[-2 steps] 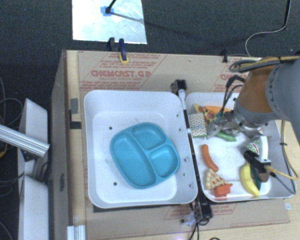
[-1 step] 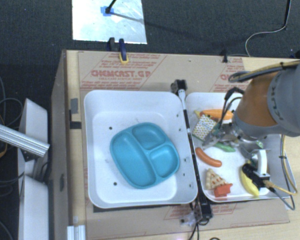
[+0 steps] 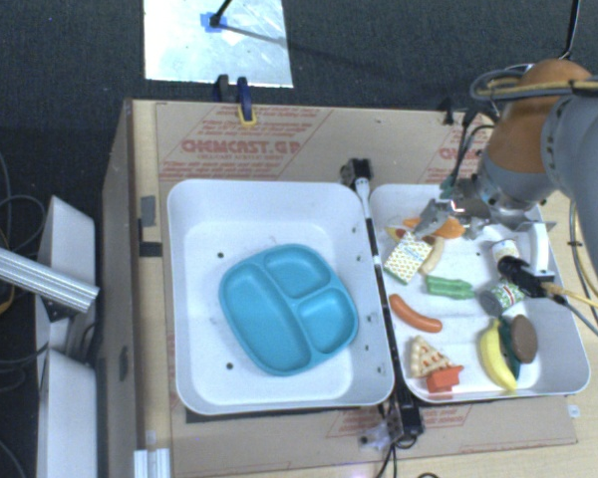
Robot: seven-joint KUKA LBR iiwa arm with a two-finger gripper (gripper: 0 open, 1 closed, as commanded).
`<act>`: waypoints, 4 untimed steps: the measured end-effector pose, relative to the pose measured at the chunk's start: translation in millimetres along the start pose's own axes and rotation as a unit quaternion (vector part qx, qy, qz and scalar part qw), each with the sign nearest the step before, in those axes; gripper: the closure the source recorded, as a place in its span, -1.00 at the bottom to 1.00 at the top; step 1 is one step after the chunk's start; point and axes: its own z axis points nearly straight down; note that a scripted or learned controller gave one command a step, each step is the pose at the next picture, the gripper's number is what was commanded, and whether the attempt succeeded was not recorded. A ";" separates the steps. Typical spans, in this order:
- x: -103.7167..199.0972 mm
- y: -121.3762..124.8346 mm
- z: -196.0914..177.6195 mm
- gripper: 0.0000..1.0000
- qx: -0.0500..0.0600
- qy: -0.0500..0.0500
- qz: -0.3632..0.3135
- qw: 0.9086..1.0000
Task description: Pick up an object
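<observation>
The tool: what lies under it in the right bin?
Under the tool, part of an orange toy shows at the right bin's far end. The rest of it is covered.

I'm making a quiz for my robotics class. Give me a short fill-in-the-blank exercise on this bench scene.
1. The blue tray lies in the ____ bin.
2. The banana is coloured ____.
3. The hand is above the ____ bin.
4. The sausage lies between the green vegetable and the ____ slice.

Missing words: left; yellow; right; pizza
</observation>
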 end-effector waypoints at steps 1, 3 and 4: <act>-7.9 35.6 49.6 -1.00 0.000 0.000 0.000 1.000; -94.6 -50.6 50.1 -1.00 0.002 0.000 0.002 1.000; -21.8 -34.2 -46.1 -1.00 0.000 0.000 0.000 1.000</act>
